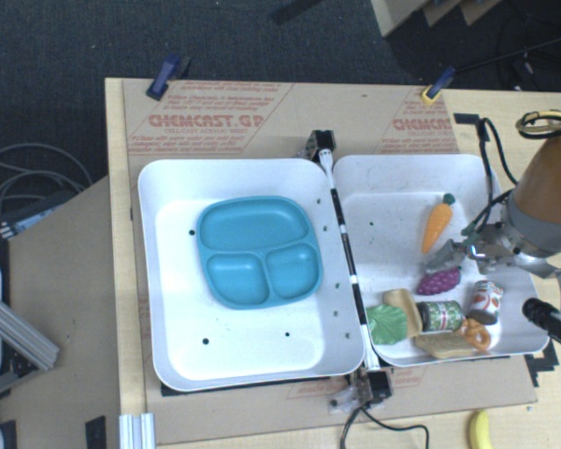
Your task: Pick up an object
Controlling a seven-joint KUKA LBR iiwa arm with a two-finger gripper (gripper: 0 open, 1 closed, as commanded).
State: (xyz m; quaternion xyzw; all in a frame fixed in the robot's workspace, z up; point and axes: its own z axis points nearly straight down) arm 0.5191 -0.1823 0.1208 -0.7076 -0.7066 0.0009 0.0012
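The right bin [393, 174] holds several toy foods. An orange carrot [437, 224] lies tilted near the bin's middle, with a purple bunch of grapes [439, 280] just below it. Along the front sit a green lettuce piece [387, 325], a green-labelled can [439, 316] on its side, a red and white can [486, 299] and a tan bread slice [446, 346]. My gripper [456, 251] reaches in from the right and hangs low between the carrot and the grapes, right above the grapes' upper edge. I see nothing held in it.
A blue divided plate [259, 251] lies in the left bin [168, 241]. A black divider with clamps [341, 241] separates the bins. A yellow banana [480, 430] lies on the bench in front of the right bin. Cables run beside the arm at the right.
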